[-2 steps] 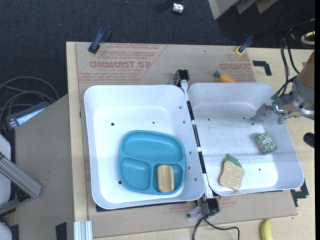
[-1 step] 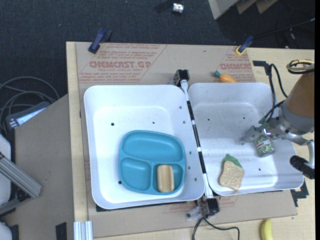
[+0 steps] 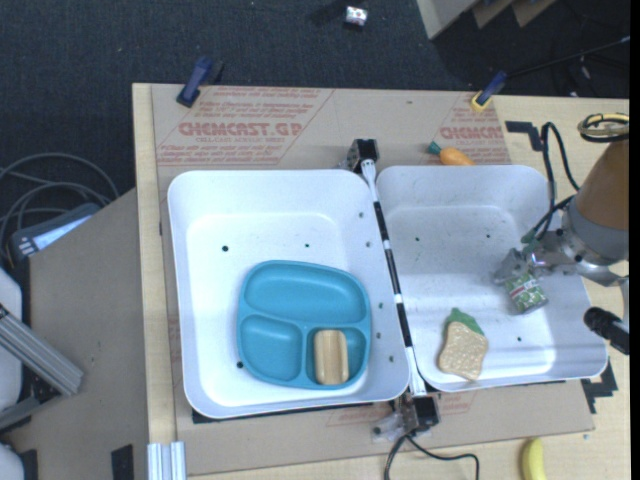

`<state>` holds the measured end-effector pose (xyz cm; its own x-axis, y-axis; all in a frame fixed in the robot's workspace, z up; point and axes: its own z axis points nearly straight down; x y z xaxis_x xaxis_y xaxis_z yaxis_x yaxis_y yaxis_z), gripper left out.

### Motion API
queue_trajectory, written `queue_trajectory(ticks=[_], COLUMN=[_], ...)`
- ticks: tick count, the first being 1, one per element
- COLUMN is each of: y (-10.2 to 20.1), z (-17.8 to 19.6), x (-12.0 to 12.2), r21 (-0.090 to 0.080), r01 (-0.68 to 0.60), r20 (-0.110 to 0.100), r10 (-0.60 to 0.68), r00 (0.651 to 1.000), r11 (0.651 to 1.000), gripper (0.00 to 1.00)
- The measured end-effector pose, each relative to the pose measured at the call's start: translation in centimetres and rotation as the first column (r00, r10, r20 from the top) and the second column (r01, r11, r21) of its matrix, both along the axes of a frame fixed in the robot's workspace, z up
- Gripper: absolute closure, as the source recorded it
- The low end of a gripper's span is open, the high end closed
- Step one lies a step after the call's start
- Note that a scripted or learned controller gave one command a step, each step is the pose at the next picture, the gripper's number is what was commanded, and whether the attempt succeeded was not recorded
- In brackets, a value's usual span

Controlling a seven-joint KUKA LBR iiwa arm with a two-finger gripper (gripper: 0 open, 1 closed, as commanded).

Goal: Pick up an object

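My gripper [image 3: 520,273] hangs low over the right side of the right bin [image 3: 450,203], coming in from the right on the grey arm with its orange band [image 3: 610,193]. Directly under and against the gripper sits a small green-and-white speckled object [image 3: 525,294]. Whether that object is gripped cannot be made out. A tan slice with a green leaf at its top [image 3: 463,348] lies near the right bin's front edge, left of the gripper and apart from it.
In the left bin [image 3: 200,218] is a blue divided plate [image 3: 290,293] with a tan bread-like piece [image 3: 330,355] in its front right compartment. A small orange item [image 3: 454,155] lies on the bench behind the right bin. Black cables [image 3: 552,158] run at the right.
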<state>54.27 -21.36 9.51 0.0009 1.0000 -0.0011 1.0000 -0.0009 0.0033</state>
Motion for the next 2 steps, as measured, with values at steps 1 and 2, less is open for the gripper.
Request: queue_trajectory(ticks=[1,2], y=[8.7,16.6], z=[-1.0,9.0], x=[4.2,4.1], r21=[0.002,0.002], r01=[-0.003,-0.003], r20=[0.001,-0.002], r10=[0.003,0.003], r00=[1.000,1.000], r11=[1.000,1.000], gripper=[1.00,1.00])
